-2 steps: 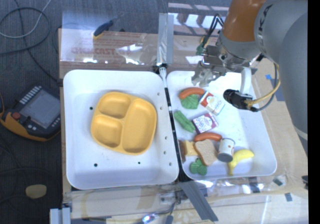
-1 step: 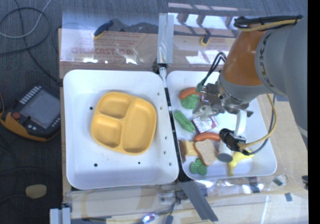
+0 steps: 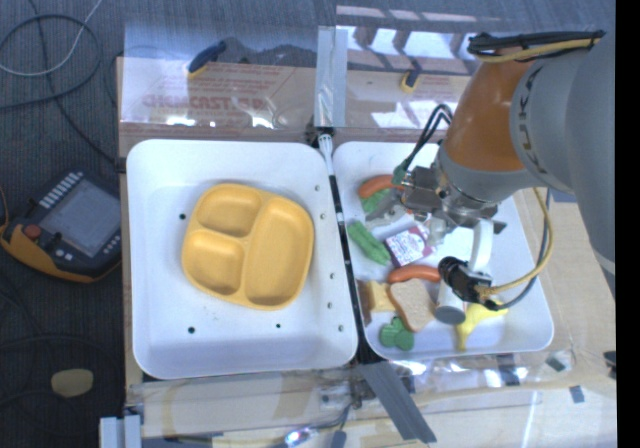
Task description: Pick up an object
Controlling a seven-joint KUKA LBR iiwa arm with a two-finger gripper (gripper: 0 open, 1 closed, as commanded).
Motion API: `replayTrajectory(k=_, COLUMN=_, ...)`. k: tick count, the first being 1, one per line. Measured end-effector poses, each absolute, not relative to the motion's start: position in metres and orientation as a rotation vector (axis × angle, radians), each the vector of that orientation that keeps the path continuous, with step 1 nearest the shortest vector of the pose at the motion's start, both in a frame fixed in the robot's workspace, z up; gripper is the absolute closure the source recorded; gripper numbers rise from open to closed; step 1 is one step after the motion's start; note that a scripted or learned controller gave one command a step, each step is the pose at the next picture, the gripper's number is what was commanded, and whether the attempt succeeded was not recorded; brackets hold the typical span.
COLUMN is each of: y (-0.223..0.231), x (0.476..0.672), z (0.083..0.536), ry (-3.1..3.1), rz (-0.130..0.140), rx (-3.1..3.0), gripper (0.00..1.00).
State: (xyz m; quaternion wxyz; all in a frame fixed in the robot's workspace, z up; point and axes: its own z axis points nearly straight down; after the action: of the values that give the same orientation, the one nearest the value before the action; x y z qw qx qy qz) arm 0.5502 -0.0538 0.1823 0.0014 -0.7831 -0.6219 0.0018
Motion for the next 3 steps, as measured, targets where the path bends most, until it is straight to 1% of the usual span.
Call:
replayTrajectory(k=1, y=-0.096, x=0.526, z=0.112, ry=-2.156, rz=-0.006, rx=-2.295, gripper=0.00)
replayTrajectory(k=2, y=-0.105, x=0.489, z=0.090, ry=-2.130, rz=-0.015, rx=-2.325, gripper=0.00)
replayTrajectory(k=3, y=-0.095, x=0.557, z=0.090, ry=-2.229, rz=-0.011, rx=-2.228, gripper=0.00)
